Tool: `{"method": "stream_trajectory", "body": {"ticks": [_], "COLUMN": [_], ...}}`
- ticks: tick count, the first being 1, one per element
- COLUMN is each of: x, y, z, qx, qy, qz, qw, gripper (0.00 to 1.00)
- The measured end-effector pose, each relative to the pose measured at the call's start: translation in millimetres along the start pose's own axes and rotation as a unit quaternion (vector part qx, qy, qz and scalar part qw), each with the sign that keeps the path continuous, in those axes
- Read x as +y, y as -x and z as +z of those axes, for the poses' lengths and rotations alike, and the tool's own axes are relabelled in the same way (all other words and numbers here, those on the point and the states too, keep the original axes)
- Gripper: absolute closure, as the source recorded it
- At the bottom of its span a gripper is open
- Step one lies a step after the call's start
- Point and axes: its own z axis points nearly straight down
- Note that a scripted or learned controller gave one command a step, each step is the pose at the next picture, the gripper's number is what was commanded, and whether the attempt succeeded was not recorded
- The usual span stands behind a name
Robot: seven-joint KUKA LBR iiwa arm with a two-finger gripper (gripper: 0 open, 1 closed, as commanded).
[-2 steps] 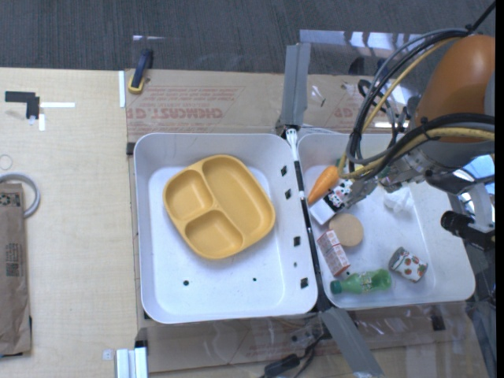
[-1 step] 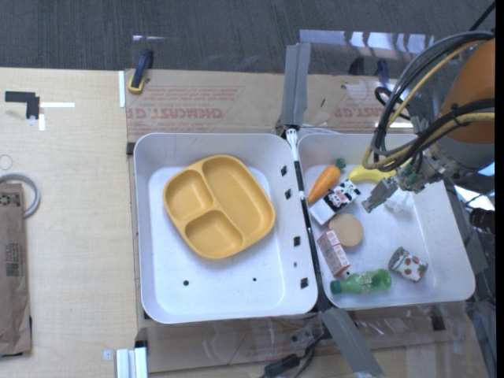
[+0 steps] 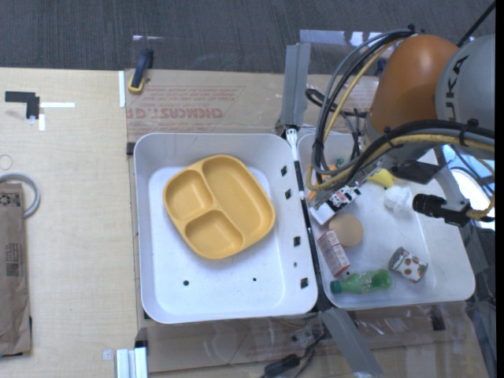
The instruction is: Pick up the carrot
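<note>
1. Gripper (image 3: 340,198) low over the left part of the right bin (image 3: 466,288), near the wall shared with the other bin, half buried under loops of black and yellow cable; spread or pressed together, cannot tell
2. Just below it, a round tan object (image 3: 347,231) on the bin floor, with a red and white packet (image 3: 334,254) lying at a slant beside that
3. To its right, a small yellow object (image 3: 382,179) and a white object (image 3: 398,201), both partly under the arm
4. Nearer the front rim, a green bottle (image 3: 364,282) on its side and a small white can with red marks (image 3: 409,264), tilted, a little apart from each other
5. Carrot: cannot tell where; nothing among the visible pieces clearly readable as it
6. Above the right bin, grey arm with its orange band (image 3: 413,77), reaching in from the right
7. In the left bin (image 3: 150,290), a yellow divided plate (image 3: 219,205) set at an angle, three compartments, nothing in them
8. Farther left on the wooden bench, a brown paper bag (image 3: 14,266) at the edge; behind the bins, a sheet of cardboard (image 3: 189,101) with red print
</note>
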Motion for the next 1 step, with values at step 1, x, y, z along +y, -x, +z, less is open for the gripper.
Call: {"method": "stream_trajectory", "body": {"ticks": [1], "x": [-0.4], "y": [1.9], "z": [-9.1], "qx": [-0.001], "qy": [0.0], "qz": [0.002], "qw": [1.0], "gripper": [1.0]}}
